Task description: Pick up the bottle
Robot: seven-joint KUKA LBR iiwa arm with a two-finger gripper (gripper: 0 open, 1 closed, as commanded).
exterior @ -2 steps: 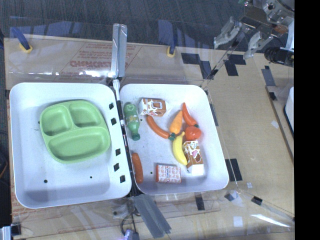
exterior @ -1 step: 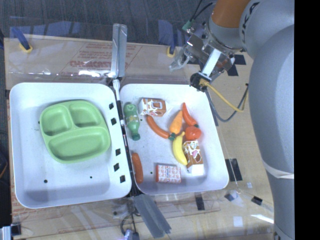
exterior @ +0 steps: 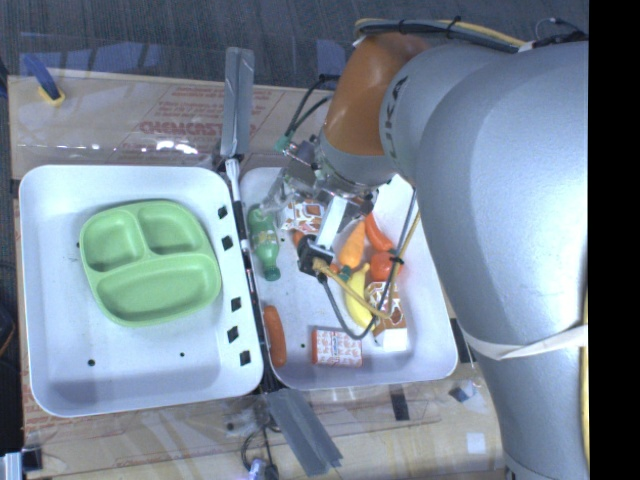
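Observation:
The bottle (exterior: pixel 263 238) is small and green. It lies in the right bin (exterior: pixel 425 358), close against that bin's left wall, with its length running towards the front. My gripper (exterior: pixel 303 204) hangs low over the back of the same bin, just right of the bottle and a little behind it. The grey arm and its orange band cover the bin's back right part. Nothing can be seen held at the gripper.
In the right bin lie a brown sausage (exterior: pixel 274 335), a small red box (exterior: pixel 337 347), a banana (exterior: pixel 355 296), a carrot (exterior: pixel 352 245) and a red vegetable (exterior: pixel 381 265). The left bin (exterior: pixel 50 368) holds a green divided plate (exterior: pixel 150 261).

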